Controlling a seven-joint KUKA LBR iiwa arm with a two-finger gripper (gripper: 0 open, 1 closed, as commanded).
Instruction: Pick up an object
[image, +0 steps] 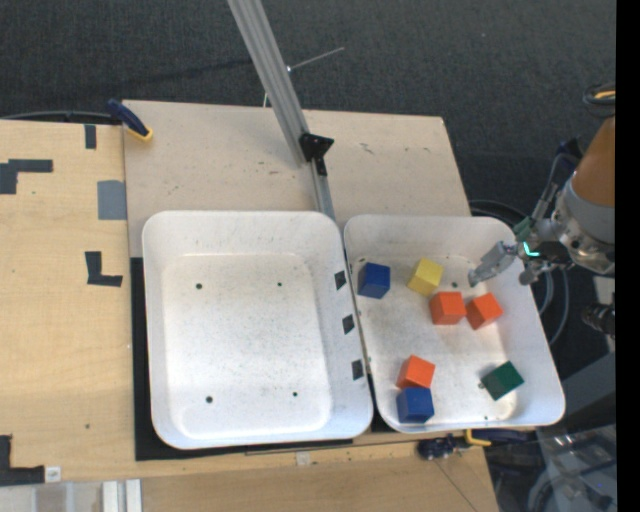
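Right bin (455, 418) holds seven blocks (447, 307) — assorted colours.

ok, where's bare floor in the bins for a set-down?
The left white bin has its whole floor bare. In the right white bin, free patches lie between the blue cube and the lower orange cube, and along the far wall. Crowded around the hand, near the yellow cube.

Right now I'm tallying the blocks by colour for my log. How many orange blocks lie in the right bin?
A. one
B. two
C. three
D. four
C: three orange blocks lie in the right bin, two side by side near the gripper and one lower down by a blue block.
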